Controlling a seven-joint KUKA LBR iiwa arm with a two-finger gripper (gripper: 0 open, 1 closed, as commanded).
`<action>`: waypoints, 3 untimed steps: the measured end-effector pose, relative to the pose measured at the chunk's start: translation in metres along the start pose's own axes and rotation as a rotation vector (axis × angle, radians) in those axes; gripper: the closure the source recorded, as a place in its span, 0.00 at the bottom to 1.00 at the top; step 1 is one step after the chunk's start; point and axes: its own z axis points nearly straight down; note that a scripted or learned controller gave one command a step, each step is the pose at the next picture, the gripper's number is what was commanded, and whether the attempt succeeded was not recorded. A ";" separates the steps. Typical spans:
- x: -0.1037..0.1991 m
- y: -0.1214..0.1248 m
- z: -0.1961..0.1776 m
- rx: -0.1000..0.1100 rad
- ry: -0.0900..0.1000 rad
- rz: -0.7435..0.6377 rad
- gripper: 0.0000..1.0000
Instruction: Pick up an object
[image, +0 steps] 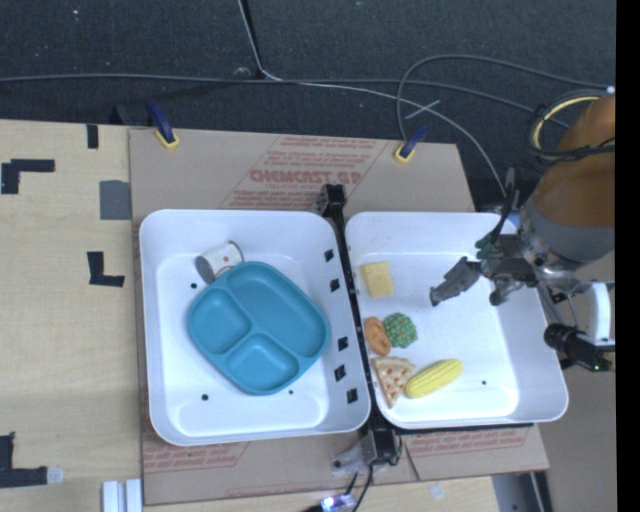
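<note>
Gripper (470, 285) fingers spread wide, holding nothing

The worktop (60, 330) is pale wood, marked with black tape pieces along the left of the frame, and a dark surface lies beyond its upper edge. A brown cardboard sheet (300, 170) with red print lies flat on it at the centre, held at its upper edge by two clamps with blue handles (160, 125) (410, 142). On the cardboard two shallow white bins sit side by side, touching along a black joint: the left bin (160, 330) at centre-left, the right bin (520, 390) at centre-right.
</note>
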 end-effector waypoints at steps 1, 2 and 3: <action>0.000 0.002 -0.006 -0.012 -0.002 -0.004 0.00; 0.002 0.007 0.057 -0.008 -0.002 -0.002 0.00; -0.003 -0.002 0.108 -0.008 -0.001 -0.002 0.00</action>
